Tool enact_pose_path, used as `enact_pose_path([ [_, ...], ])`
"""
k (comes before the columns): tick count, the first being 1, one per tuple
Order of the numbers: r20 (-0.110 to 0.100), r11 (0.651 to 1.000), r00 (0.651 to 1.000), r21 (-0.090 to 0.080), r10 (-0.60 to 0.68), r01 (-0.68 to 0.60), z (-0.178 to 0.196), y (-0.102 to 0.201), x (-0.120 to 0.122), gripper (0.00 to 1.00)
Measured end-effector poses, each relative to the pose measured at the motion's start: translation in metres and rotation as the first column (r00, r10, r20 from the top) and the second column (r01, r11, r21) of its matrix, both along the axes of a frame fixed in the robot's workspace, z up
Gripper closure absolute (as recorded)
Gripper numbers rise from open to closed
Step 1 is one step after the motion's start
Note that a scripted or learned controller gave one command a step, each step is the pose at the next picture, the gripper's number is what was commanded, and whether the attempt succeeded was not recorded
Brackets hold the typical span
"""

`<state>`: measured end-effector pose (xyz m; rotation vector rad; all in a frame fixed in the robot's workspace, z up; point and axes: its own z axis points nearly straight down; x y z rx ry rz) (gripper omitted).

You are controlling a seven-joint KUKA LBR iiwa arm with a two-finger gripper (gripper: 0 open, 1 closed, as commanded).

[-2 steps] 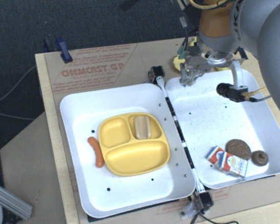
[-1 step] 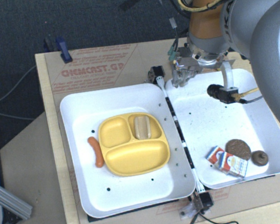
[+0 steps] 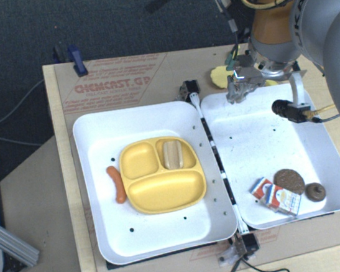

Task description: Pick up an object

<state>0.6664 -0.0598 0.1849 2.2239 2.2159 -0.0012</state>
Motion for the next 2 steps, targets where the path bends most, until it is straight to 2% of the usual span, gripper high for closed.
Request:
enact_pose_path([
  [2, -0.002, 1.000, 1.000, 0.002, 0.006, -0.006, 0.000, 0.043, 0.000, 1.00],
])
